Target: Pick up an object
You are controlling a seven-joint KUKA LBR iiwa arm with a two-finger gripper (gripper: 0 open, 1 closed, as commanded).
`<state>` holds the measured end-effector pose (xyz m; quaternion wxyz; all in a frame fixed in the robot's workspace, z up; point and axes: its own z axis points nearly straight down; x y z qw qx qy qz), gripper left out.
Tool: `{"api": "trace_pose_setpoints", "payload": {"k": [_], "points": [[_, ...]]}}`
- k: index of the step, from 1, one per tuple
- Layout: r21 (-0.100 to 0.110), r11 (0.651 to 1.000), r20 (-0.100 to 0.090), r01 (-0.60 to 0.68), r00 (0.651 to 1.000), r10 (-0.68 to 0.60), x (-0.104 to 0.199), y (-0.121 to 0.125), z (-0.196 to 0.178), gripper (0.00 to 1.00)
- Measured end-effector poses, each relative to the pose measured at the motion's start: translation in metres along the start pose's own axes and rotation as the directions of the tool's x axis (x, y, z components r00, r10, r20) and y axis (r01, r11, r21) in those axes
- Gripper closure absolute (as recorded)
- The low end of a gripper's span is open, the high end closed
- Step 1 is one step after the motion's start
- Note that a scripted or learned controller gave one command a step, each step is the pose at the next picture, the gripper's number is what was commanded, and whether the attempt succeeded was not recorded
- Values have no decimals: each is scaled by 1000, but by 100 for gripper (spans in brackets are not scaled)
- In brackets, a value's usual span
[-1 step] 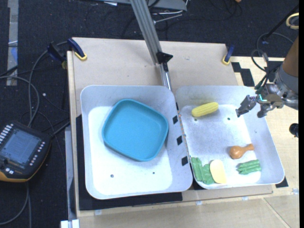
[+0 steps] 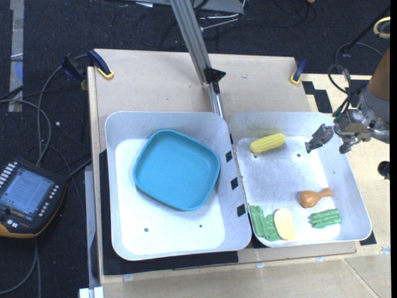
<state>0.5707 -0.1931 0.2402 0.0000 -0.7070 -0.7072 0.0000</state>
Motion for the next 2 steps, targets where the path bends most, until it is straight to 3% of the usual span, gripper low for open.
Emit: {"api": "trace_pose_setpoints", "payload": {"k": [2], "points": [[5,1000,-1,-1,1000,1,-3,-2,112,0]]}}
